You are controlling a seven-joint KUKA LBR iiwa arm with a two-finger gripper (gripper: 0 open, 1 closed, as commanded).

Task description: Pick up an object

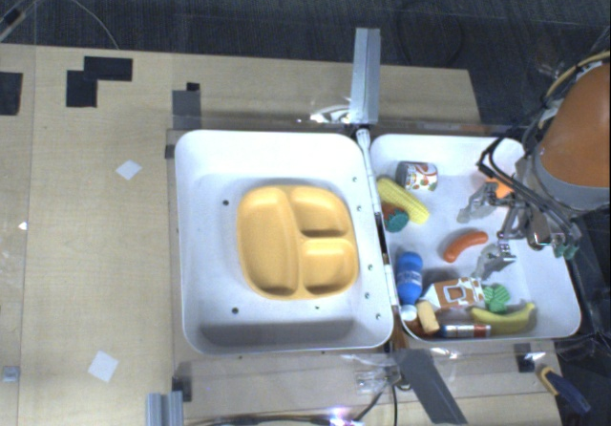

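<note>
My gripper hangs over the right bin, reaching in from the right, open, with its two metal fingers spread apart. A red-orange sausage lies just left of the gap between the fingers, and nothing is held. Further left are a yellow corn cob with a teal piece by it, and a small tin can. A blue bottle, a small carton, a green toy and a banana lie along the bin's near side.
The left bin holds a yellow divided tray. A grey metal post stands behind the seam between the bins. The arm's orange band looms over the right bin's far right corner, with black cables by it.
</note>
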